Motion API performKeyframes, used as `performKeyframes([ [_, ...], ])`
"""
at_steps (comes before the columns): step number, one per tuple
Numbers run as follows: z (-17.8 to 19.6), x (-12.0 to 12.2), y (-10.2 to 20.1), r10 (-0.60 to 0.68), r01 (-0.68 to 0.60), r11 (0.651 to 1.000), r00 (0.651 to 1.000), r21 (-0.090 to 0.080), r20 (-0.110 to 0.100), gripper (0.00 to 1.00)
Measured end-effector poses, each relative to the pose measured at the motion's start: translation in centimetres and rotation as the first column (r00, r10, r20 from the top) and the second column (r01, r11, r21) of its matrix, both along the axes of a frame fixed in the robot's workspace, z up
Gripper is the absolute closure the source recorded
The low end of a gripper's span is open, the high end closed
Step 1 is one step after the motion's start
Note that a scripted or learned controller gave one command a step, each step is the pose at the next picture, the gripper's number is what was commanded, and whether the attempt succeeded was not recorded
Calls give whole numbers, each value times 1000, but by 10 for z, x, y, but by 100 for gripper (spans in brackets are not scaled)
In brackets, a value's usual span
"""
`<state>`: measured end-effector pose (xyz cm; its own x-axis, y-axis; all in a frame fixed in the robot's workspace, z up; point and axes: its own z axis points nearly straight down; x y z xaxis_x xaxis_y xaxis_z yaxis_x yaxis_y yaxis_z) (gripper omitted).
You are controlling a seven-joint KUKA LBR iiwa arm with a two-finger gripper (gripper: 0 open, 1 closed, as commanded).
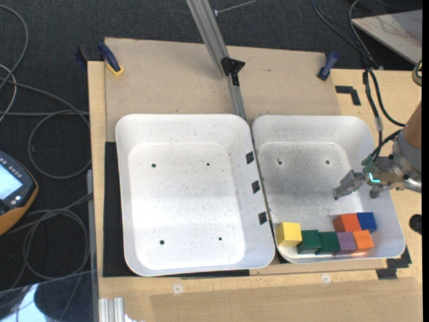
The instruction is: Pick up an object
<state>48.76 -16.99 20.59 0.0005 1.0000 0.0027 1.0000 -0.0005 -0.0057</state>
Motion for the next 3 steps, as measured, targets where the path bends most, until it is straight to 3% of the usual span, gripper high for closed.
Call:
performKeyframes([
  [1,2,1,0,1,-1,1000,1000,-1,5,0],
  [3,-107,8,-2,0,0,1000,1000,0,-1,0],
])
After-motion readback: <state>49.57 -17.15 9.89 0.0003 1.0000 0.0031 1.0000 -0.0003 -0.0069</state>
